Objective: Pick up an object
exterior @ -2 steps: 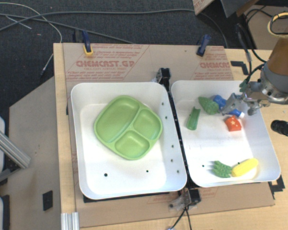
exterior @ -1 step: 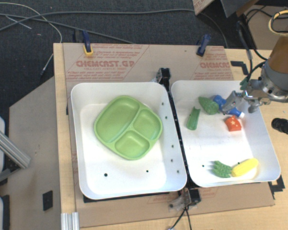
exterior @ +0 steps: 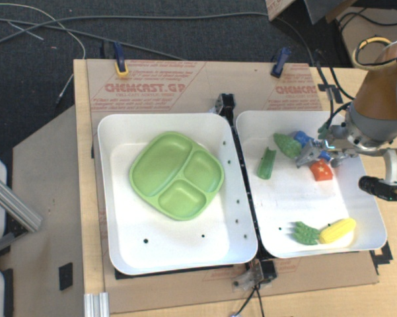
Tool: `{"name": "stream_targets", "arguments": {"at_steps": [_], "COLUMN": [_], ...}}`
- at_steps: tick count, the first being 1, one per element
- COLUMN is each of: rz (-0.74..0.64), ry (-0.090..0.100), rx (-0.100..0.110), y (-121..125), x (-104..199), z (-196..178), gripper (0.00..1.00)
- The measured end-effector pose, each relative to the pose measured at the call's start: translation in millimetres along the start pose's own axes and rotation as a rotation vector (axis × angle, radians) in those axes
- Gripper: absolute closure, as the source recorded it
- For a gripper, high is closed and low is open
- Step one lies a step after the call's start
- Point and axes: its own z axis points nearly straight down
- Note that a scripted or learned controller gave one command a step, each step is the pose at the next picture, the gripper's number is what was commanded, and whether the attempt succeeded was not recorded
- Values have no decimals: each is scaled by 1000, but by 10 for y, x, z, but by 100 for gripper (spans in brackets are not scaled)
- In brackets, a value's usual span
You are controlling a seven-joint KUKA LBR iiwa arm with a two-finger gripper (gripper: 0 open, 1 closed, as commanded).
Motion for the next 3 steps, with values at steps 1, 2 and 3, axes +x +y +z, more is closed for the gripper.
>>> {"name": "stream_targets", "arguments": {"at_steps": [1, 2, 3], "rz": [0, 0, 0], "ry": [-7, -9, -5], "rx": [-10, -16, -13], "y": [17, 40, -41], "x": [-22, -36, -45], "z": [512, 385, -73], "gripper": [0, 100, 100]}}
